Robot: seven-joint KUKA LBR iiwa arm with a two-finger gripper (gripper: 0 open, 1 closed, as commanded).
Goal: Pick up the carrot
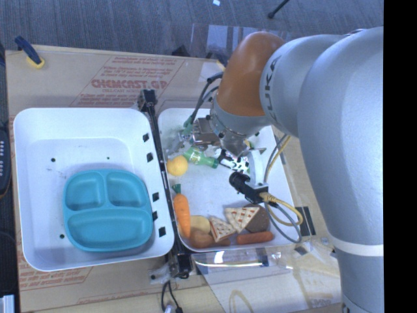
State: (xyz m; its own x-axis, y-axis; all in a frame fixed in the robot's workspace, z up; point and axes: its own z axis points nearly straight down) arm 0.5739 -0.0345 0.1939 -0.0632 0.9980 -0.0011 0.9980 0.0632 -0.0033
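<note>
Red print on the brown cardboard sheet (124, 77) under the bins reads "CHEMCAST GP", with smaller red lines above and below it too small to read; more red print on the same cardboard at the lower left is illegible; the grey arm (326, 109) bears dark letters, apparently "KUKA", seen partly and at a slant.
</note>
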